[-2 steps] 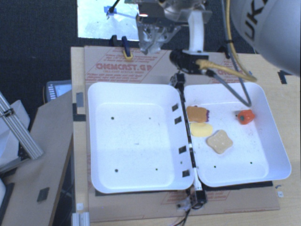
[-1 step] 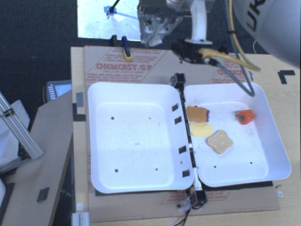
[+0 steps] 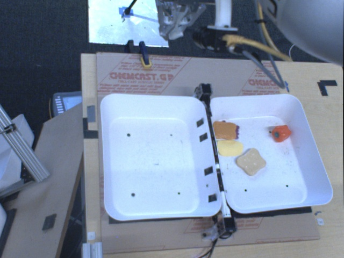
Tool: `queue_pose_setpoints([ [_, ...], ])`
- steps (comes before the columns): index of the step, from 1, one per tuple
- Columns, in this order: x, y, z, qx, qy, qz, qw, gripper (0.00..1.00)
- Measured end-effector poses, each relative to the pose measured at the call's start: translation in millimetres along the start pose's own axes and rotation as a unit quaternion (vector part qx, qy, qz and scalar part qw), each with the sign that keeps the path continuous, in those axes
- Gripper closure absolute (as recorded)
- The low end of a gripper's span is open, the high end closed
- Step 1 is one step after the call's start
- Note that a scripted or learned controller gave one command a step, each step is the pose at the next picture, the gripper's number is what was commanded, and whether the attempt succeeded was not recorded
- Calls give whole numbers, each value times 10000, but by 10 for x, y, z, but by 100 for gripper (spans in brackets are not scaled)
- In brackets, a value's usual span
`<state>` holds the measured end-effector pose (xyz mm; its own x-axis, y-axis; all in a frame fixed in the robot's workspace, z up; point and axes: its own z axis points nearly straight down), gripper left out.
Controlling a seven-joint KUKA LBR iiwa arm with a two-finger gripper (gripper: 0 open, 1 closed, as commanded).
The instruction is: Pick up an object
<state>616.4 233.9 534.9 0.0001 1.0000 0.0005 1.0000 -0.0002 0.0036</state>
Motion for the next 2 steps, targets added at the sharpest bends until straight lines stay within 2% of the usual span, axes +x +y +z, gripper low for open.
queue_pose_setpoints([
  [2, -2, 526, 5, 6, -2, 5, 10000, 100],
])
